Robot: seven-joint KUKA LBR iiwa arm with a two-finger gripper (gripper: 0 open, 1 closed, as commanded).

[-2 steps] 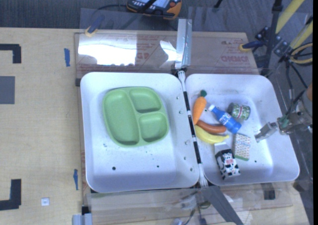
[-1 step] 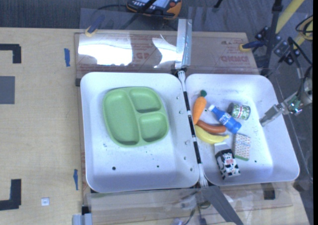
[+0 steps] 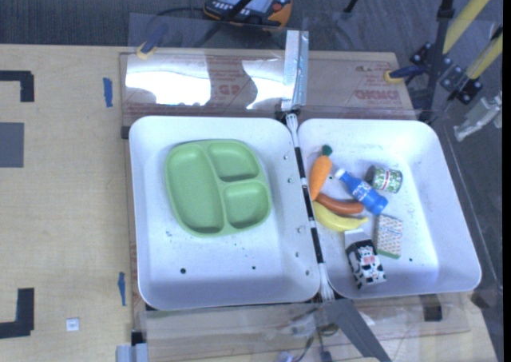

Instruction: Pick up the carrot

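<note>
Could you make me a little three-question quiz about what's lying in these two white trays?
1. True or false: the carrot lies in the same bin as the green divided plate.
2. Which thing lies closest to the carrot?
A. the small can
B. the blue bottle
C. the black-and-white cow-patterned carton
3. Fill in: the banana lies in the ____ bin as seen in the camera view.

Key
1. False: the carrot is in the right bin, near its left wall; the plate is in the left bin.
2. B
3. right
</note>
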